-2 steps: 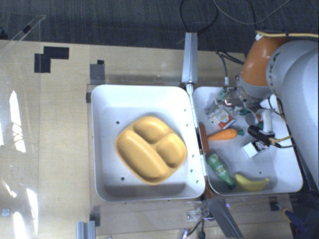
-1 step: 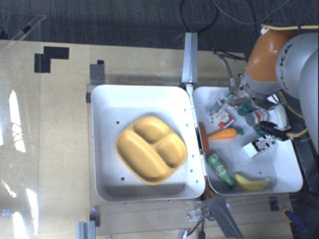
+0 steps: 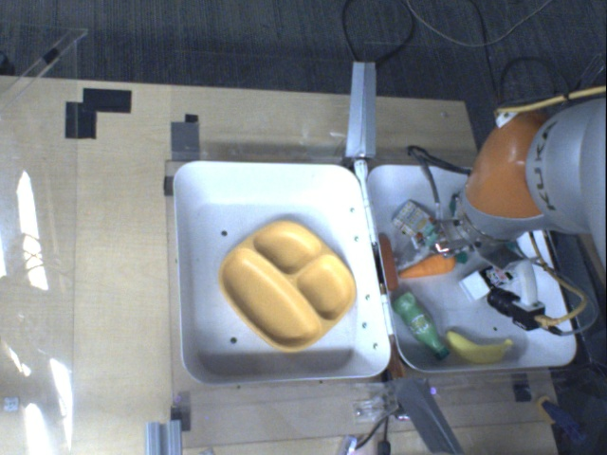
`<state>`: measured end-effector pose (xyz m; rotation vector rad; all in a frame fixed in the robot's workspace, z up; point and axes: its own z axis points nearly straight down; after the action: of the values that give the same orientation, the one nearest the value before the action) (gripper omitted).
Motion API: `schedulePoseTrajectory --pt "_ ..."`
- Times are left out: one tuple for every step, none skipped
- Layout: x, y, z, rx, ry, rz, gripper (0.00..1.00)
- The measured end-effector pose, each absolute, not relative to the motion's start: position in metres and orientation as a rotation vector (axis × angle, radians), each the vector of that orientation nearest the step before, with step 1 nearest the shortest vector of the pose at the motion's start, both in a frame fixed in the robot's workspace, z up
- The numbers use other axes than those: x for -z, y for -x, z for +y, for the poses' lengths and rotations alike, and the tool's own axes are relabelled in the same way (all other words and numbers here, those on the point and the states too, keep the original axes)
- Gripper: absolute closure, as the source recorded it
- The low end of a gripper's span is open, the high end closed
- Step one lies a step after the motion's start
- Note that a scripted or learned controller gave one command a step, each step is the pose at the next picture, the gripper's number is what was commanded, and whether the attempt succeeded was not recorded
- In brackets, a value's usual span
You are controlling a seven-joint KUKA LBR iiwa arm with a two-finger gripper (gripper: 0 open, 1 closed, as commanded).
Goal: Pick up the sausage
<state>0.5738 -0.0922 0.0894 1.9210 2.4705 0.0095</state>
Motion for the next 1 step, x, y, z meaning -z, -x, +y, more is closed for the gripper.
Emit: schedulePoseTrajectory --pt "-0.0889 -0.6184 -0.0898 -0.008 -1.906 2.483 0.0"
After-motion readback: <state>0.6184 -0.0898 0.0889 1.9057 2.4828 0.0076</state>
